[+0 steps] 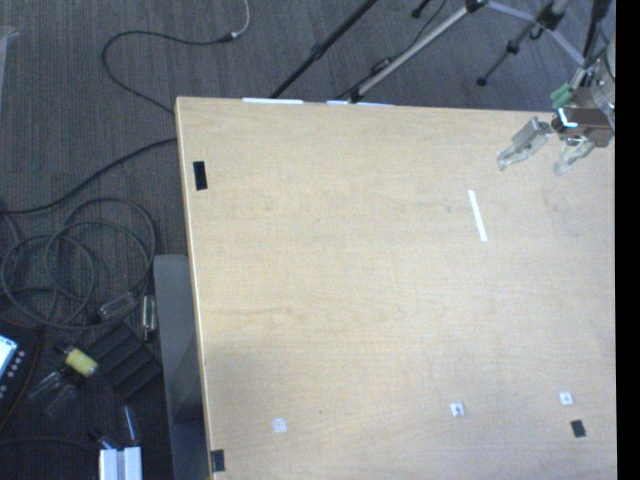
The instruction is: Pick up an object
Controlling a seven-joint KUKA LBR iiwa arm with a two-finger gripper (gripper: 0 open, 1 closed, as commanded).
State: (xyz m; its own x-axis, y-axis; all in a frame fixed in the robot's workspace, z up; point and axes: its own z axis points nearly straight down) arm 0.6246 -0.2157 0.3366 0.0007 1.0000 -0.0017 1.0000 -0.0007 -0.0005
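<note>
My gripper [543, 158] hangs at the upper right over the pale wooden bench top [380, 298]. Its two light fingers [520, 152] are spread apart and nothing sits between them. A thin white strip [478, 216] lies flat on the wood, below and a little left of the gripper and apart from it. I cannot tell whether the strip is a loose stick or a piece of tape.
Small white markers [457, 409] and black tags [200, 175] dot the bench near its edges. Left of the bench, cables [70, 268] and gear lie on the dark carpet. Tripod legs [440, 28] cross the floor beyond the far edge.
</note>
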